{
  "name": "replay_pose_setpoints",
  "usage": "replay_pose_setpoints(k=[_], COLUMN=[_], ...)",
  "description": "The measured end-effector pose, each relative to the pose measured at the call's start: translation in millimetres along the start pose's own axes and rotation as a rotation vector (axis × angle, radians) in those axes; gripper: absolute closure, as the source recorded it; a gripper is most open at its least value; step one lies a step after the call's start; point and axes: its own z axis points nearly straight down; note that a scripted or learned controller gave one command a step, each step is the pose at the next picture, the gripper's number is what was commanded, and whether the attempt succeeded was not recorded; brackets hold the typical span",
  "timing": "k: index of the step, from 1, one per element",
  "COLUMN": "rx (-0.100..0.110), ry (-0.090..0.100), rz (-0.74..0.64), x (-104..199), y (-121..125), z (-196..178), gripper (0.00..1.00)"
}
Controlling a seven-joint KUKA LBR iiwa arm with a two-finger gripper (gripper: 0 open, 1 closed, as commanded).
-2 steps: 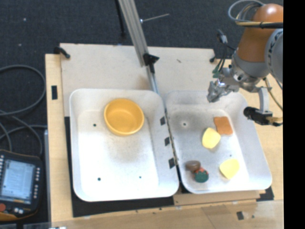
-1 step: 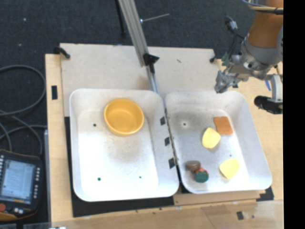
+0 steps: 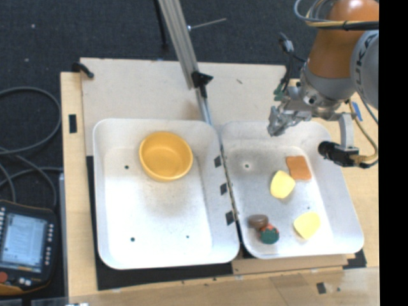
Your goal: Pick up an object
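Note:
My gripper [image 3: 276, 127] hangs above the far edge of the right bin [image 3: 331, 234], with nothing seen between its fingers. In that bin lie an orange block [image 3: 298, 167], a pale yellow lump [image 3: 282, 185] just left of and below it, a second yellow piece [image 3: 307, 225] near the front right, and a brown piece [image 3: 257, 221] touching a green and red one [image 3: 269, 234] at the front. The nearest of them, the orange block, lies well below and right of the gripper.
A yellow bowl [image 3: 166, 155] stands in the back of the left bin [image 3: 115, 234]. A slanted metal rail [image 3: 183, 43] rises behind the gap between the bins. Cables and a pendant lie off the bench at left.

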Motion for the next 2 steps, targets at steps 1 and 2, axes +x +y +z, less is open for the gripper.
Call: replay_pose_setpoints(k=[1, 2], rx=[0.0, 0.0], ry=[0.001, 0.002], rz=[-0.001, -0.002], x=[55, 103], y=[-27, -53], z=[1, -5], gripper=[1.0, 1.0])
